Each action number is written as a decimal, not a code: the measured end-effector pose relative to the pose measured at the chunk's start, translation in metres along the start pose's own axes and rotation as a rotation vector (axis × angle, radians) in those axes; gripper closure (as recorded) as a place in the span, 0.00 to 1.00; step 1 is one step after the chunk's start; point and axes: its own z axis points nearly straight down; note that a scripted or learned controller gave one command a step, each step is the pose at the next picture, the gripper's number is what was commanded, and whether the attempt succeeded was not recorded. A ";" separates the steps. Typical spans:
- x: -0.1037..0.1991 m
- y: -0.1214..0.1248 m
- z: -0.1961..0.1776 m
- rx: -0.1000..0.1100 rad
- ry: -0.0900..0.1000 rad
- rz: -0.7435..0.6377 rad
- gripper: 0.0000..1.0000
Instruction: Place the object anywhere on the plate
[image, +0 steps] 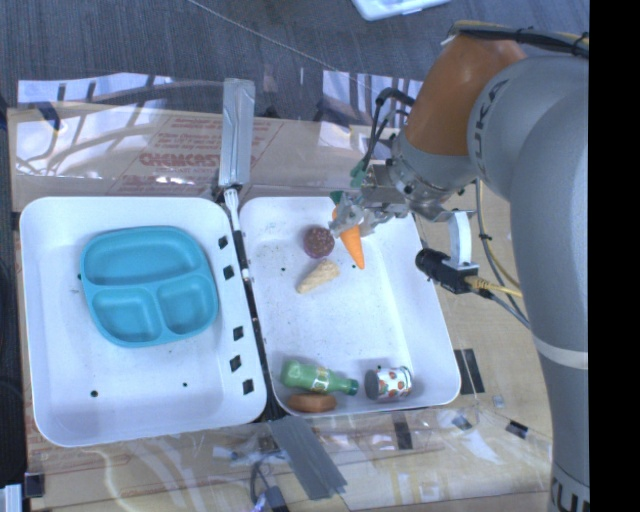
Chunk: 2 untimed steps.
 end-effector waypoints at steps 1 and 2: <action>0.081 -0.004 0.049 0.003 0.001 -0.003 1.00; 0.142 -0.014 0.050 0.003 0.000 -0.003 1.00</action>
